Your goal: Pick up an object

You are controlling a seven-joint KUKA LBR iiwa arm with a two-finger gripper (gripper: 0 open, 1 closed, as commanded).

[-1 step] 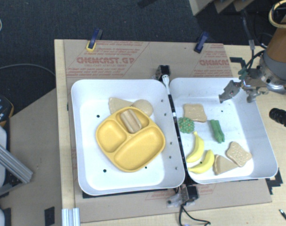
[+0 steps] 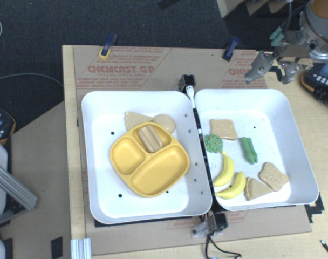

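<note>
Jaws (image 2: 272, 69) apart above food-filled right bin (image 2: 293, 117)

tray (image 2: 153, 171) in left bin (image 2: 94, 144), bananas (image 2: 229, 177) in right bin (image 2: 293, 139)

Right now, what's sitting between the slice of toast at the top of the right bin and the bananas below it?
In the camera view, a small green broccoli piece lies between the toast slice and the bananas, close to the bin's left wall.

I see bare floor beyond green piece (image 2: 248, 149) toward far right wall | bananas (image 2: 229, 176), toast (image 2: 273, 176) crowd near side
</note>
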